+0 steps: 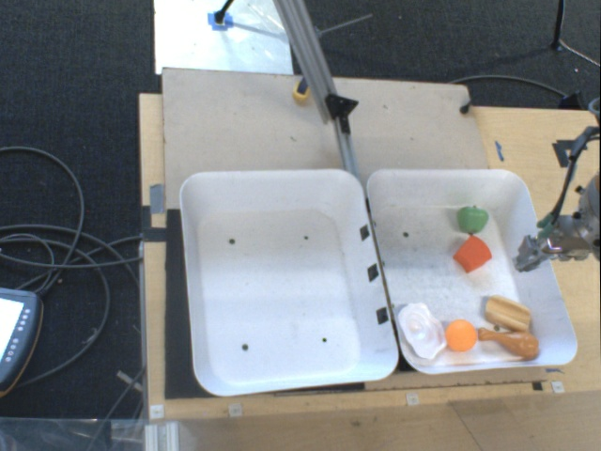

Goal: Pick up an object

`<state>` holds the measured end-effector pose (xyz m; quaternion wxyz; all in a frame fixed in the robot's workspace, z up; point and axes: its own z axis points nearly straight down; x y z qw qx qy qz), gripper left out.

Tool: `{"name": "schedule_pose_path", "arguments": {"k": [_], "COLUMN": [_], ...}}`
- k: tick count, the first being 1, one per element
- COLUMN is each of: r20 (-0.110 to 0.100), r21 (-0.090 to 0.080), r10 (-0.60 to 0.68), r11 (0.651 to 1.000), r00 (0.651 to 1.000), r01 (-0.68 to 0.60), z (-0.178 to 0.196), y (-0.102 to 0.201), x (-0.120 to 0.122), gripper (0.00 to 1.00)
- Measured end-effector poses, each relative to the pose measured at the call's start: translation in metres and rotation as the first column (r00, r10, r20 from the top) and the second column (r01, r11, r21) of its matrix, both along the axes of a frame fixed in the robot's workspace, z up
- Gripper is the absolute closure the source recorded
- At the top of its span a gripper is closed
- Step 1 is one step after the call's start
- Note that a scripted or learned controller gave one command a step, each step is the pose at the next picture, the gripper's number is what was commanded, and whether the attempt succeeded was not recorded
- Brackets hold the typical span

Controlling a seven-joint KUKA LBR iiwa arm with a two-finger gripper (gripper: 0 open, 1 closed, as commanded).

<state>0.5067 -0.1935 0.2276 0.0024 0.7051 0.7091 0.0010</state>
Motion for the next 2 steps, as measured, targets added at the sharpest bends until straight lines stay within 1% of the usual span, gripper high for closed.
{"name": "schedule_pose_path", "arguments": {"k": [2], "r20": [0.0], "r21": [0.003], "r10": [0.005], "r11": [1.0], "r00": [1.0], "r01": [-0.005], "z": [0.02], "y": [0.093], "x": [0.046], "gripper": [1.0]}}
